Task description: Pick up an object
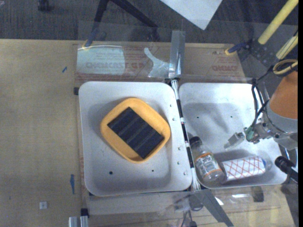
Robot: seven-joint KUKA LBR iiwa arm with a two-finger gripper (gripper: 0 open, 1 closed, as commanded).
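Nearest the camera, at the near edge of the right bin (222,103), lie a small clear bottle (206,162) with a dark cap and, touching its right side, a tube with a red lattice print (244,167). Just beyond them the gripper (236,139) hangs over the bin floor, nothing between its fingers; whether they are apart or together cannot be told. Well to the left, the left bin (94,126) holds a yellow tray with a dark ribbed panel (135,135).
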